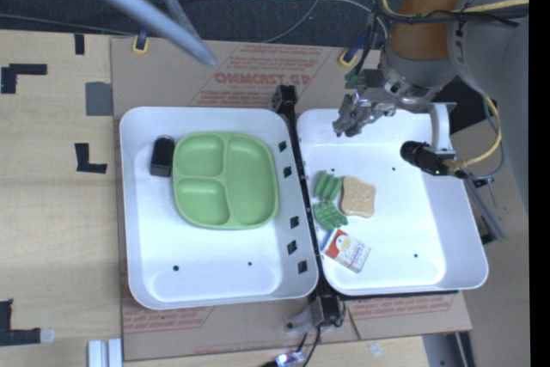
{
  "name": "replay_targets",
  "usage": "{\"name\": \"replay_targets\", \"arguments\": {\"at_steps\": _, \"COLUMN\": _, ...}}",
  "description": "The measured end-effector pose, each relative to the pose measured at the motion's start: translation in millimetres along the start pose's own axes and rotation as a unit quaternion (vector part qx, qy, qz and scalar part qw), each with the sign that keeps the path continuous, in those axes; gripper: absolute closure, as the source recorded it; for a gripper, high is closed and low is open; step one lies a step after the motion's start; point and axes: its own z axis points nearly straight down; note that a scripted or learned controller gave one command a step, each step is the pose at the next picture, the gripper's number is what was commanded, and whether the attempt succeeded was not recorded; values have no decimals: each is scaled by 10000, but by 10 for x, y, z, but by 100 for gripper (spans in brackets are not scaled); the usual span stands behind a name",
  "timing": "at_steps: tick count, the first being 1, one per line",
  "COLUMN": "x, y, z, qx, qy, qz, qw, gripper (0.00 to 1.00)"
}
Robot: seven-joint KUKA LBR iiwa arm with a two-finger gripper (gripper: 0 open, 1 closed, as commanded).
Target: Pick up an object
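Nothing is picked yet: the gripper [352,118] hovers at the right bin's [447,211] far-left corner (whether clenched or released, I cannot tell), apart from the sandwich [357,198].

Two white bins [146,271]. Left bin: one green divided plate [226,180], one small black block [161,156]. Right bin: one bread slice [358,198], one green ridged piece [327,200], one small printed carton [347,251].
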Motion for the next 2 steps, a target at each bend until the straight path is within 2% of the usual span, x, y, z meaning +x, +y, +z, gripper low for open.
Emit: {"name": "replay_targets", "arguments": {"at_steps": 2, "x": 1221, "y": -8, "z": 205, "qx": 6, "qy": -5, "qz": 0, "qw": 10000, "gripper": 100}}
